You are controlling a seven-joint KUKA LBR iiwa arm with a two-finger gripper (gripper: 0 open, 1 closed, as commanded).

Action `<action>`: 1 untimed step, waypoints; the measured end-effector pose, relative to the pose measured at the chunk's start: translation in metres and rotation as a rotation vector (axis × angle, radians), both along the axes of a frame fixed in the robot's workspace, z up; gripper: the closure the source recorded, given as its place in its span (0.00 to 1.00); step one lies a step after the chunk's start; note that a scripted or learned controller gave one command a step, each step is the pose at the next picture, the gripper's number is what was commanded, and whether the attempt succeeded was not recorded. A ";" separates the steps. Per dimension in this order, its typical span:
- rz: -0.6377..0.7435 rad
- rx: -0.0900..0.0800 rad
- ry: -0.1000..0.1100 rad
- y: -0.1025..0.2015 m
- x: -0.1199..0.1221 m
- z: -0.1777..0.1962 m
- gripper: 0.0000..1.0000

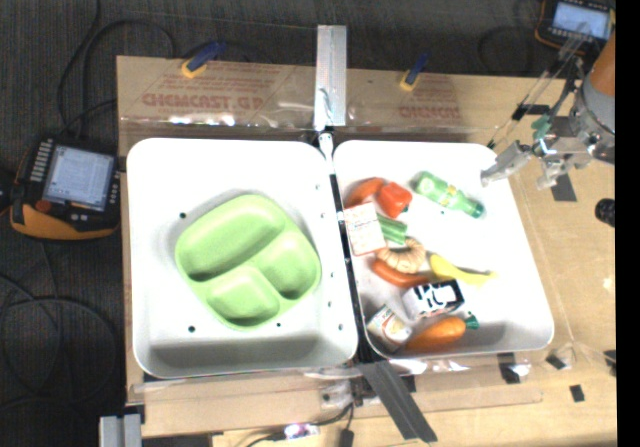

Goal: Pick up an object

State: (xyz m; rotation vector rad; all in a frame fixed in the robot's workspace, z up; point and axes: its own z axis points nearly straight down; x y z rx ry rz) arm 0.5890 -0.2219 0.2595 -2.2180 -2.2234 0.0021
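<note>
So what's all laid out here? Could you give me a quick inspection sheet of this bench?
Surface: bench bearing left bin and right bin.
Job's things: green bottle, banana, carrot, other toy food in the right bin.
Clutter: green divided tray in the left bin.
Grippers: gripper at the right bin's far right corner, holding nothing.
Cables: black cables on the floor.
Surroundings: handheld control pads, dark carpet.

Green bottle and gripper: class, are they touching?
Apart. The camera view shows bare white bin floor between the green bottle and the gripper, which sits at the right bin's upper right corner.
</note>
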 end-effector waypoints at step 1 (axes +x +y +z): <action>0.144 0.001 0.000 0.068 0.027 -0.104 0.00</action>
